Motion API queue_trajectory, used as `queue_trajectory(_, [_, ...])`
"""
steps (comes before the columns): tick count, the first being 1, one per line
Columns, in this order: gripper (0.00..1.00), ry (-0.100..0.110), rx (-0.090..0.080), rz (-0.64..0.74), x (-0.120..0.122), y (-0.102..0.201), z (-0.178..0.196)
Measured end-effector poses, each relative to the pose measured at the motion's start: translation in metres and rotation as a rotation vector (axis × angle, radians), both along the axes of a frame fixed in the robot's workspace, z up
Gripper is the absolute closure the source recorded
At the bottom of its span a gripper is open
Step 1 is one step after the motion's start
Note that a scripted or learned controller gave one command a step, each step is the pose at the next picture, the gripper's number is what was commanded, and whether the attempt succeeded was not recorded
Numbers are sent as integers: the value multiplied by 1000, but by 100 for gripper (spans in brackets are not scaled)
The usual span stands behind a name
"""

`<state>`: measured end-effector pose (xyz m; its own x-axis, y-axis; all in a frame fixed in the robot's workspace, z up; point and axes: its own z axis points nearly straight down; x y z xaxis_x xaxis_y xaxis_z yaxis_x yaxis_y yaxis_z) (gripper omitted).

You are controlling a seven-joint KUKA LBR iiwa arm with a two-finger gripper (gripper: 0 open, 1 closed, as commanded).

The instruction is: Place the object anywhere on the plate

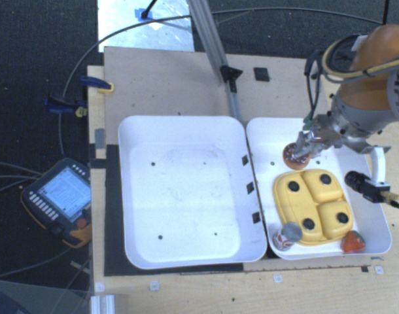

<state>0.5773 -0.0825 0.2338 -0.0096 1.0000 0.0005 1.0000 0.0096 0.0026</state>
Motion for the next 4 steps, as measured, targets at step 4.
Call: queue_trajectory(4, [100, 0, 1, 0, 73, 210, -19])
